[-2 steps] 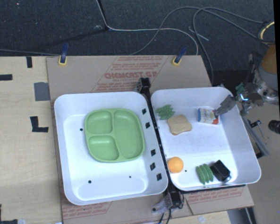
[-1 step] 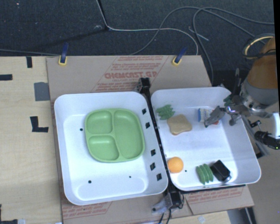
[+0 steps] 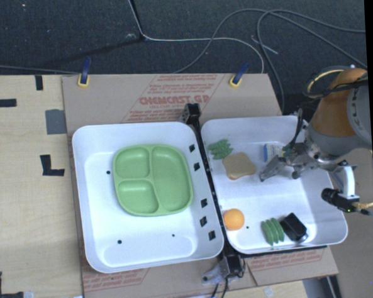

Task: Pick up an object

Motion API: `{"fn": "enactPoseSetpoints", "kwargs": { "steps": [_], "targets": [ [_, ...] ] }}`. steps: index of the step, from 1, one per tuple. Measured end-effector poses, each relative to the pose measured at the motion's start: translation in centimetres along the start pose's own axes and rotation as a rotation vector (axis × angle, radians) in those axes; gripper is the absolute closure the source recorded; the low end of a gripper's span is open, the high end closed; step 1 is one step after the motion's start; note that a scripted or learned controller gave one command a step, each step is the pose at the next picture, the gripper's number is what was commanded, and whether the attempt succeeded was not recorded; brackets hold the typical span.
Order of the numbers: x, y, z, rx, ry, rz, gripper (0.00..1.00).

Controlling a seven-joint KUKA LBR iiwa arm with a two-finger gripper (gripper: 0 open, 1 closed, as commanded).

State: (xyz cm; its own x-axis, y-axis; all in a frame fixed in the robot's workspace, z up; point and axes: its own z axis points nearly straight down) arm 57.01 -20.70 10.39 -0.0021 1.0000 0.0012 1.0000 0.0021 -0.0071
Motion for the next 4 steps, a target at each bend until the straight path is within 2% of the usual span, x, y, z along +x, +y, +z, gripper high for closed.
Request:
{"fn": "enactPoseSetpoints", "kwargs": {
  "steps": [1,3,4],
  "targets": [
    [0.0,0.2,-1.4,-0.005,-0.002,-0.001,1.0],
    [-0.9,1.1,-13.4,-0.013,-0.004,0.0,1.0],
    [-0.9,1.1,-13.3,-0.007,-0.002,0.001,1.0]
  ]
}}
